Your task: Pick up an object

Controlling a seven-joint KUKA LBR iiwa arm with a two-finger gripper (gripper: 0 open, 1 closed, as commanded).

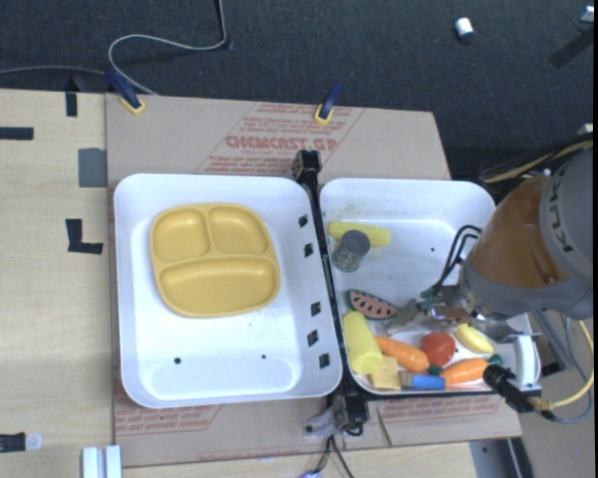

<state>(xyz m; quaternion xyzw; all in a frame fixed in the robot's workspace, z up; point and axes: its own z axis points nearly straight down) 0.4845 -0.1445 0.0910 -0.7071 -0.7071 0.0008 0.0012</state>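
Step in hand, as judged: descent into right white plastic bin [409,199] for a grasp, nothing lifted yet. Best done by aiming at one item w/ free space round it, e.g. round red toy tomato [438,348], rather than the packed pile along bin's front edge: yellow cylinder [360,341], orange toy carrot [403,352], second orange piece [465,370]. Grey cup-shaped item [352,249] near bin's left wall stands clearer, prob. easier. Hand [441,310] low over pile nr right-front corner, beside tomato; open or closed: can't tell, contact unclear. Left white bin [130,297] w/ yellow divided plate [216,259], not needed.
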